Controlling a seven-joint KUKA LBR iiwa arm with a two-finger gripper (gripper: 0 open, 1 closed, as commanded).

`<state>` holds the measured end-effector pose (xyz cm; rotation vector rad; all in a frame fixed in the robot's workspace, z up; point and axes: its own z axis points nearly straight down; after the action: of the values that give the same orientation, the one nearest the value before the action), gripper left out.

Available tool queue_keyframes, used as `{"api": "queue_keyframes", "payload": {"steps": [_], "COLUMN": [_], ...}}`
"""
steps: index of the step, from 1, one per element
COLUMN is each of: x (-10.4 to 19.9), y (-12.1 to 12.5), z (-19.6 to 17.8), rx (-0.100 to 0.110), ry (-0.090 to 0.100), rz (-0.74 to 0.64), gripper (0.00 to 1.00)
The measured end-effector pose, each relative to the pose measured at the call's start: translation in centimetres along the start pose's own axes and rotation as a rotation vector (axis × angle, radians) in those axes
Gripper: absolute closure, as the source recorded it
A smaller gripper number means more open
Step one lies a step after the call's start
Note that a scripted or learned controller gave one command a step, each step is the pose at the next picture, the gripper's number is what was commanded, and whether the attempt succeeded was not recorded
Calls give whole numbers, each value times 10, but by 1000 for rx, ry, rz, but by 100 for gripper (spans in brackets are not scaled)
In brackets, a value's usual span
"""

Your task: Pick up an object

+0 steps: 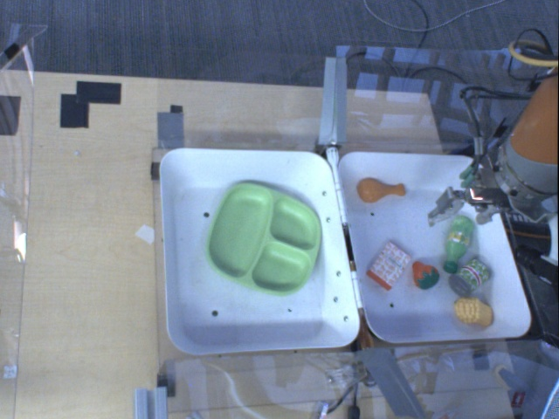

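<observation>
You have two white bins side by side on the bench. The left bin (183, 321) holds a green tray (264, 237) with three compartments, lying flat near the middle.

The right bin (410, 326) holds the small things. A drumstick (381, 189) lies near the bin's far left corner, well apart from the rest. A small box (389, 264) with a checked pattern sits left of centre, tilted. Just beside it to the right is a strawberry (424, 274). A green bottle (457, 242) lies right of that, its cap toward the near side. A can (472, 275) lies just below the bottle, touching or almost touching it, and a corn cob (472, 312) sits near the bin's near right corner.

The arm comes in from the right, its orange band (540, 129) at the frame edge. The gripper (465, 201) hangs over the far right part of the right bin, its fingers (444, 206) spread apart with nothing between them. The bottle is the nearest thing to it, lying just on the near side of the fingertips; you cannot tell whether they touch. The drumstick lies to the gripper's left, apart from it. The box, strawberry, can and corn all lie farther toward the near side.
</observation>
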<state>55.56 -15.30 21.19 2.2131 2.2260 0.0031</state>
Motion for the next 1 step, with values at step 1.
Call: {"api": "queue_keyframes", "payload": {"steps": [1], "x": [-9], "y": [-23], "z": [108], "rx": [-20], "ry": [-7], "rz": [-102], "gripper": [0]}}
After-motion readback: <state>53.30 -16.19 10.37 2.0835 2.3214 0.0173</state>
